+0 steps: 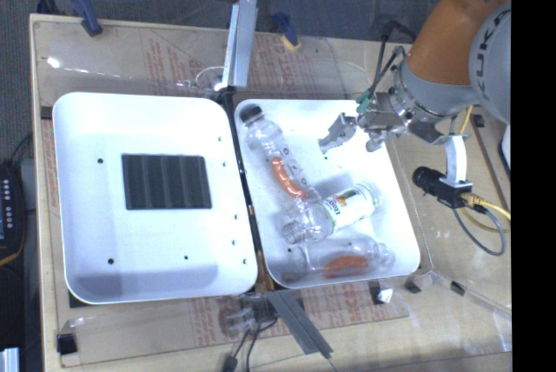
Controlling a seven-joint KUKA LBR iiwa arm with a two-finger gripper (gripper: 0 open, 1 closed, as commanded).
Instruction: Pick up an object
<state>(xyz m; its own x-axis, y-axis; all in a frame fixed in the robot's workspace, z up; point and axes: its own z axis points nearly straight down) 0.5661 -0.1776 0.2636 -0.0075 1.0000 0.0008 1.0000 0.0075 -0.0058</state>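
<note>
I've got the arm (452, 40) reaching in from the right, and the gripper (356, 132) hangs over the upper right part of the right bin (401, 214). The fingers (336, 134) look spread, with nothing between them, so I'm reading this as the approach: no object is held yet, and the pick itself is all still to do.

Down in that bin I count a cluster of clear plastic bottles. One long bottle (271, 149) lies from the upper left corner down toward the middle, dark cap up top and an orange band showing through its side. Below it a smaller one with a white label (347, 207) lies tilted, touching a crumpled clear piece (302, 227) just beside it. Along the near wall another clear bottle (347, 259) lies flat with something orange inside. They crowd each other, touching or nearly so.

The left bin (78, 188) holds a dark ribbed rectangle (166, 182) in its floor, well apart from where I'm working.

My judgement: the labelled bottle is the nearest candidate, below and slightly left of the gripper. Next move calls for a shift that way, lining the open fingers across the bottle's narrow width, not along it, then a straight descent. Clear round plastic will likely roll or squirt out if the close is off-centre, and the neighbours could block one finger going down.
</note>
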